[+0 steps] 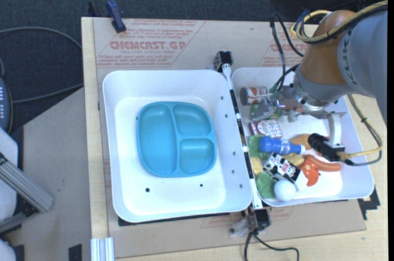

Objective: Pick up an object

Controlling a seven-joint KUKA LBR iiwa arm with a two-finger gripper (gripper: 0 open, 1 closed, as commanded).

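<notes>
White left bin [120,100] — blue divided tray [176,138], right bin [357,183] — cluttered toys, pincer [271,107] above, grip state unclear

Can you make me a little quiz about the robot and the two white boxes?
1. True or false: the blue tray lies in the left bin.
2. Which bin is the arm reaching over? A) the left bin B) the right bin
3. Fill in: near the right bin's front edge sits a small round ball coloured ____.

Key: 1 true; 2 B; 3 white.
</notes>
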